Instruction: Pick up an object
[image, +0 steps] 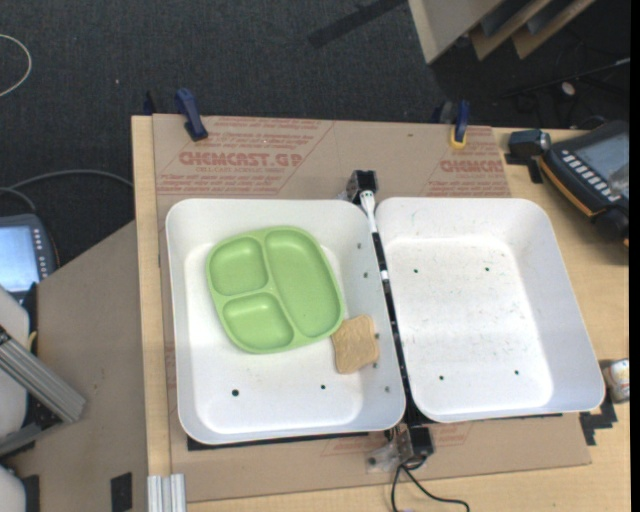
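A green divided plate (274, 288) with three compartments lies in the left white bin (200, 400), slightly left of the bin's middle. A small tan square piece, like a slice of toast (355, 344), lies flat just off the plate's lower right rim, close to the bin's right wall. The right white bin (480, 300) holds only small dark specks.
The two bins sit side by side on a cardboard sheet (250, 150) held by a blue clamp (190, 113) and a yellow-blue clamp (460, 124). A black handheld pendant (590, 170) lies at the far right. Cables run below the bins' front edge.
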